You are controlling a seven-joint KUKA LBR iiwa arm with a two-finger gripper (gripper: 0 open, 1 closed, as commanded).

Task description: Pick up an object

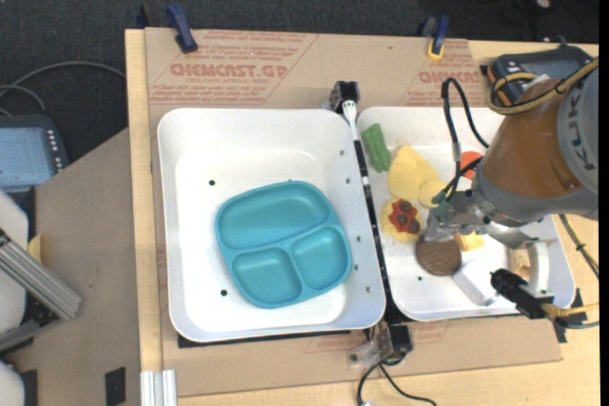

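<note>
My gripper (445,225) hangs low over the middle of the right bin (419,299), at the end of the grey and orange arm that reaches in from the right. Just below it in the view lies a brown round disc (438,259), touching or nearly touching the gripper's lower end. To the gripper's left sits a yellow piece with dark red berries (402,217). A pale yellow lump (411,171) and a green cylinder (376,147) lie further up and left. The arm partly covers a small orange thing (468,163).
The left bin (190,147) holds a teal divided plate (282,242). A small yellow bit (472,242) lies right of the gripper. The arm's body covers the right bin's right half. Blue clamps (181,29) grip the board's far edge.
</note>
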